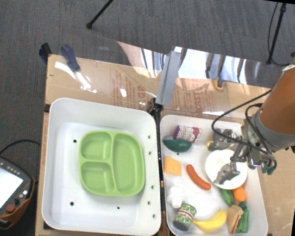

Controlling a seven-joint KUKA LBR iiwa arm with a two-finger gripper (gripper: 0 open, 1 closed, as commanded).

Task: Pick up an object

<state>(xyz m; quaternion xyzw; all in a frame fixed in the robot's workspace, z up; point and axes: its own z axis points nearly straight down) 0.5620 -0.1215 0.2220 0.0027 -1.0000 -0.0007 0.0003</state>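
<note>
While nothing lifted yet, pick still to do.
- Tool: low in right bin, over small white plate; fingers' state cannot tell; nothing seen between them.
- Candidates, all resting in right bin: sausage, cheese slice, banana, printed cup, can, dark green vegetable, carrot, sandwich.
- Left bin: green divided tray.
- Judged stage: approach or descent; grasp and lift remaining.
</note>
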